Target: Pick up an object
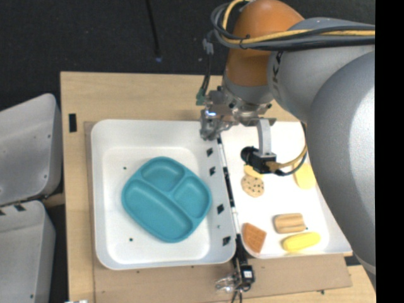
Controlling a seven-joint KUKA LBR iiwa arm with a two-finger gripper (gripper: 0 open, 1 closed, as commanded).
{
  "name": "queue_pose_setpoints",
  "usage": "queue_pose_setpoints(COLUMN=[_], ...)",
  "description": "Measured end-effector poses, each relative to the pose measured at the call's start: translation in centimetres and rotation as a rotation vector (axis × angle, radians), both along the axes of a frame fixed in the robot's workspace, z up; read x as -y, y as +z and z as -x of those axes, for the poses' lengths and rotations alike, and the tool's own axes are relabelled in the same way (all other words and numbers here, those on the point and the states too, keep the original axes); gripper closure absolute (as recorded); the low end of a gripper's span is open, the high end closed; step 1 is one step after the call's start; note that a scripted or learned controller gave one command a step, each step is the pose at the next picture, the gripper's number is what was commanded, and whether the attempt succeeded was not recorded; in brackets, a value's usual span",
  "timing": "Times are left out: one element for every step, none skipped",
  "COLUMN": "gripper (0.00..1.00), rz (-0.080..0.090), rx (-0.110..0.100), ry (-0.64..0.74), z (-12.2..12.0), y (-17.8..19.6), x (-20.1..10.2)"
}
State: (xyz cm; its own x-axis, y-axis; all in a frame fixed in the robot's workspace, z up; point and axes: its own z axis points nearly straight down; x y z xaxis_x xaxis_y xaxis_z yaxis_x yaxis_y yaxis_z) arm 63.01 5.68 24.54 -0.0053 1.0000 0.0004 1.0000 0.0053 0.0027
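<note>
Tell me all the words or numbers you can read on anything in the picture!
There are no words, numbers or signs to read.
The teal plastic divided plate in the left white bin is plain.
The round tan cookie with dark dots, the orange wedge, the tan wooden cylinder and the yellow banana-shaped toy carry no lettering.

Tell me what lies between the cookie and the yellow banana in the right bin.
In the camera view, a tan wooden block lies between the cookie and the banana.
</note>
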Motion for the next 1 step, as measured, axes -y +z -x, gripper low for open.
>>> queue_pose_setpoints(gripper=[0.0], rz=[0.001], rx=[-0.002], ry=[-0.002], z=[0.09], y=[-0.01], x=[0.23])
